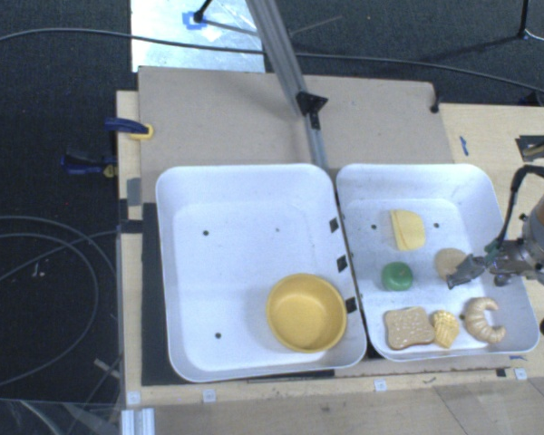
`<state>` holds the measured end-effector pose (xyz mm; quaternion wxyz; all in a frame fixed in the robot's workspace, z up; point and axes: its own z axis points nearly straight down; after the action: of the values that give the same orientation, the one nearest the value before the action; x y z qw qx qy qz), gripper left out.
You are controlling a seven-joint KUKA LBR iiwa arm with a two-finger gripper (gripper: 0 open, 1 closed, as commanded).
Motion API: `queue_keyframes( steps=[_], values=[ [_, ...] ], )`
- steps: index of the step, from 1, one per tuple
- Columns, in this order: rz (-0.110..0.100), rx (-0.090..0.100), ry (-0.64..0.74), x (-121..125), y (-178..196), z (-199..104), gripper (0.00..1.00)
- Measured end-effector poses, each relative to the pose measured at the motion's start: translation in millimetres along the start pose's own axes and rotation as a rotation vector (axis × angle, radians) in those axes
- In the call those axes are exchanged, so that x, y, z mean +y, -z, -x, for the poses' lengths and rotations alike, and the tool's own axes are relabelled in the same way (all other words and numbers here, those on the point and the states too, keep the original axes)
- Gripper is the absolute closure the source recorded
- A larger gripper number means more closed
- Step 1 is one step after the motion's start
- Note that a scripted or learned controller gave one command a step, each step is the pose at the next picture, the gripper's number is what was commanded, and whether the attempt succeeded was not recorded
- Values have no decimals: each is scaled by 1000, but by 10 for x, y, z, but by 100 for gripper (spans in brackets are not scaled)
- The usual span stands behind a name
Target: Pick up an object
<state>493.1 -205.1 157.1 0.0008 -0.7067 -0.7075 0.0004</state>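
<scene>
From my end the gripper (464, 275) sits low in the right bin (490, 188), beside the croissant (485, 320) (can't tell its state). The bowl (306, 312) is in the left bin (190, 198). The bench (227, 116) is tan board over dark carpet (45, 80) with cables (36, 234).

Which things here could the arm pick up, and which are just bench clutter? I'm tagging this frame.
Job in hand:
pincer, low over the right bin
yellow block
green round piece
tan round piece
toast slice
small waffle-like piece
croissant
yellow bowl in the left bin

Lying about:
clamps
cables
slanted metal pole
</scene>
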Motion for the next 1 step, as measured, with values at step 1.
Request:
queue_keyframes(
  steps=[1],
  values=[
    [0,1,0,98,-489,-14,0]
  ],
)
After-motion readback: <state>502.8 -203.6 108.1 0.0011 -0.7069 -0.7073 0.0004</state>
